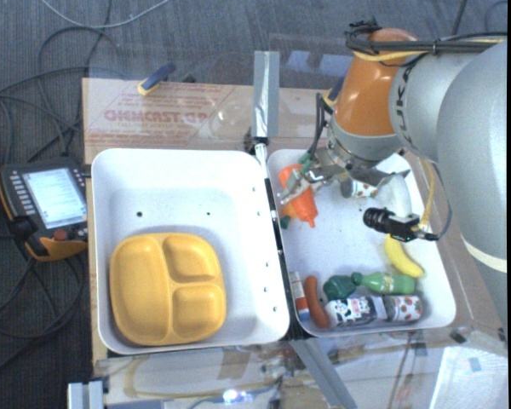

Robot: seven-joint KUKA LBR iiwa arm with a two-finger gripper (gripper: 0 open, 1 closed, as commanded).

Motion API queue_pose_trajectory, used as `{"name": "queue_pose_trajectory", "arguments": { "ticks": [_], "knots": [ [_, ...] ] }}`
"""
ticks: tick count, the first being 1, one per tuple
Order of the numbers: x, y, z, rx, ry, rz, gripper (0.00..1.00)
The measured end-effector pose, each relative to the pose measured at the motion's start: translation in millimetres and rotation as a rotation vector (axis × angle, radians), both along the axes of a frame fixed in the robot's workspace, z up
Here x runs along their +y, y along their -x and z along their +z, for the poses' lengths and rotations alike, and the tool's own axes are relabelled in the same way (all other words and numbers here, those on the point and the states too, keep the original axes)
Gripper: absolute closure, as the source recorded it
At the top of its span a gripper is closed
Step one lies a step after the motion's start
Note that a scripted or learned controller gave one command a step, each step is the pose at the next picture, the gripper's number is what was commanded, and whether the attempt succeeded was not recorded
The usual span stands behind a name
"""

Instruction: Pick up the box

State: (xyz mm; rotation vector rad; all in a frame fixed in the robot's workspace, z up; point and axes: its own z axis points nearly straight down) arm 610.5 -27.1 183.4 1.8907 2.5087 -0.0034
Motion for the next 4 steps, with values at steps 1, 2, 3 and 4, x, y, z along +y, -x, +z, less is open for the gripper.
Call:
{"name": "queue_pose_trajectory", "arguments": {
  "ticks": [1,2,3,4],
  "knots": [
    [43,-44,0,0.0,0.003,-0.159,1.0],
    [-2,0,76,0.0,0.002,0.137,1.0],
    [117,-11,118,0.0,-0.001,0.159,1.0],
    [182,61,-24,0.004,-0.002,0.285,1.0]
  ]
}}
